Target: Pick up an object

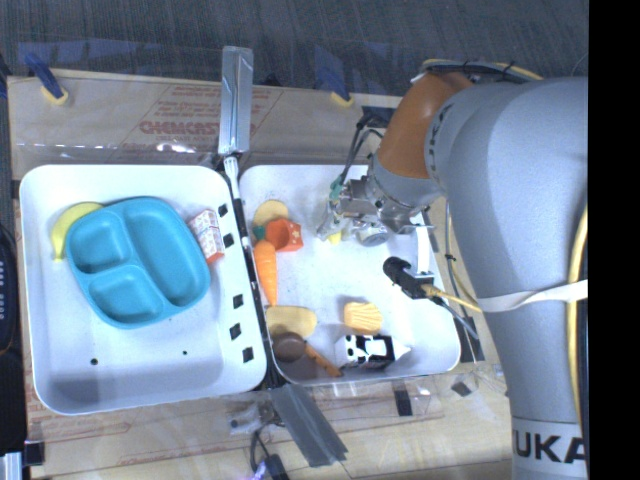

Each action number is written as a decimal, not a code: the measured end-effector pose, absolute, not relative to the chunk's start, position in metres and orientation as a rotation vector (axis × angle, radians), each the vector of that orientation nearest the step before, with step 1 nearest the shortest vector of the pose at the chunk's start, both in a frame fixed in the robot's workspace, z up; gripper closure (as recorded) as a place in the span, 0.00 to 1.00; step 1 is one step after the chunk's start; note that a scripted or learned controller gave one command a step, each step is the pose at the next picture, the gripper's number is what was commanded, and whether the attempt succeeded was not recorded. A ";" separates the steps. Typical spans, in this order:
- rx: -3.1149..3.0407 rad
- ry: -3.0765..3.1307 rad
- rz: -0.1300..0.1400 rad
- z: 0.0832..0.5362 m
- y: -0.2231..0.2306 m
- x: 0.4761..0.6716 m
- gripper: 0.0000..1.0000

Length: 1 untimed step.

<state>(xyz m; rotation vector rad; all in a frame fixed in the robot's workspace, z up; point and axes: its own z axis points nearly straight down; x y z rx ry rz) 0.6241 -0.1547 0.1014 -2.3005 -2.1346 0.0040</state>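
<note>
Dark grey carpet runs across the top of the view, and below it the wooden surface (120, 108) carries two white bins side by side. From three o'clock the grey arm (510, 228) with its orange band (415, 133) reaches into the right bin (440, 353), and the hand (345, 218) hangs low over that bin's twelve o'clock part, just above the white floor. Whether its fingers are apart or together cannot be told from this angle, and nothing can be seen between them.

Several things lie in the right bin. At nine o'clock an orange carrot (266, 271) lies along the dividing wall, with a red-orange cup (283, 234) just above it. Towards six o'clock sit a yellow ridged piece (362, 316), a black-and-white toy (368, 349), a pale yellow slice (291, 320) and a brown lump (290, 347).

At the left bin's (60, 388) centre lies a blue divided tray (137, 259), overlapping a yellow banana (68, 222) at ten o'clock; a small printed packet (207, 234) lies at its three o'clock edge.
</note>
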 end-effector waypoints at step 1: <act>-2.287 -2.158 -0.011 0.196 -0.066 0.613 1.00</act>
